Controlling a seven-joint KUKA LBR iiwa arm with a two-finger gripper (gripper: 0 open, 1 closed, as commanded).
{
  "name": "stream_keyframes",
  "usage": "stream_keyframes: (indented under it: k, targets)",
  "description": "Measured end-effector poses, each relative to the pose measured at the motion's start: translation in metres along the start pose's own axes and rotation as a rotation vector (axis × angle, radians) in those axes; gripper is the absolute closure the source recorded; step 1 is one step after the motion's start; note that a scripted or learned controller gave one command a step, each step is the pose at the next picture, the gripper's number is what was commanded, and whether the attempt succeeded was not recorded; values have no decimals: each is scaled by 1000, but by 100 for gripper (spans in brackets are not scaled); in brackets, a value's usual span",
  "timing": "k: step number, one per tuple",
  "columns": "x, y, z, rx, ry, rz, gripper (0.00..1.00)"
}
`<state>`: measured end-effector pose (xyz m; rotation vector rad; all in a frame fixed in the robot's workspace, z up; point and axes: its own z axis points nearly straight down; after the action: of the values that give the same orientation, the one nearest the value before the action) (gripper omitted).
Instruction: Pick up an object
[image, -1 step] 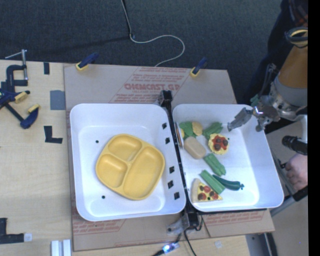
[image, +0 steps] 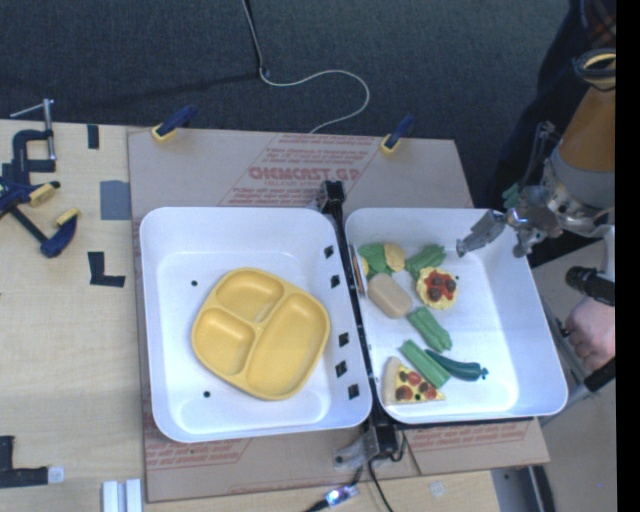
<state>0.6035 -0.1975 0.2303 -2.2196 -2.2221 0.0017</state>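
**Over the right bin's far corner, gripper hanging above the toy food**

Over the far right of the right white bin (image: 520, 330), the grey two-finger gripper (image: 476, 240) is hovering, tilted down and leftward, nothing between its fingers; whether they are spread or closed, I cannot tell. Candidate objects are lying crowded in the bin's left half: tan plastic bread roll (image: 389, 296), red round toy pizza (image: 438, 287), green toy pods (image: 428, 325), wedge-shaped pizza slice (image: 410, 384). Risk, as I judge it: pieces touching, so a descending finger may be landing on a neighbour and pushing the pile aside. The yellow divided plate (image: 260, 332) is sitting in the left bin (image: 160, 300).
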Motion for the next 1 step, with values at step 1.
stream_keyframes:
  k: [1]
  targets:
    - [2,-3,44,4,0,0,0]
